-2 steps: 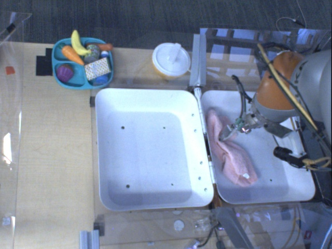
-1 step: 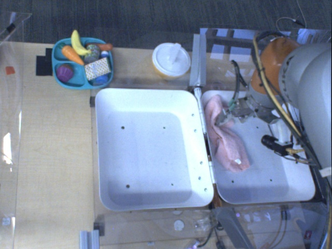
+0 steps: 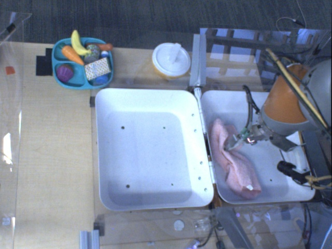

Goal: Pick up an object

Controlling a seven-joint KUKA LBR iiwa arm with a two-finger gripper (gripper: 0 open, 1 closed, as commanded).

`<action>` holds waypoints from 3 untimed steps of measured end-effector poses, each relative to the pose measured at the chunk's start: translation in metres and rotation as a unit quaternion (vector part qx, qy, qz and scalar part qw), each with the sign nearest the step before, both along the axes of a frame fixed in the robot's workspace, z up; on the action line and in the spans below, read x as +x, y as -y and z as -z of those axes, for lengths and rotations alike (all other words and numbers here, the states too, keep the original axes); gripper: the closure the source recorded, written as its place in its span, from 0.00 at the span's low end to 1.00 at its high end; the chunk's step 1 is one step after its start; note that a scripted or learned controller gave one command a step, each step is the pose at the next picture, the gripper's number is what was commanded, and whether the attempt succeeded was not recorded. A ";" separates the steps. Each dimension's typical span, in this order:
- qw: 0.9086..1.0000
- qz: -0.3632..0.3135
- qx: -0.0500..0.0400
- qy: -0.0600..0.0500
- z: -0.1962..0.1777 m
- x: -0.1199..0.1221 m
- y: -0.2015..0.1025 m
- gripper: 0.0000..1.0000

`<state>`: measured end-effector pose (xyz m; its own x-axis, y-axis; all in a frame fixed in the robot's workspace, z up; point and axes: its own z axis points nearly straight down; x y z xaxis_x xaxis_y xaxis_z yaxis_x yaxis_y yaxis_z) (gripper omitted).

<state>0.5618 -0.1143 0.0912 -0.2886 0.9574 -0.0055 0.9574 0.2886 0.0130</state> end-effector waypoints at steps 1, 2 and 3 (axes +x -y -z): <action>0.994 0.112 0.002 0.001 0.000 0.036 -0.017 0.00; 0.996 0.087 0.001 -0.001 0.002 0.110 -0.018 0.00; 1.000 0.000 0.000 0.000 0.000 0.056 -0.012 0.00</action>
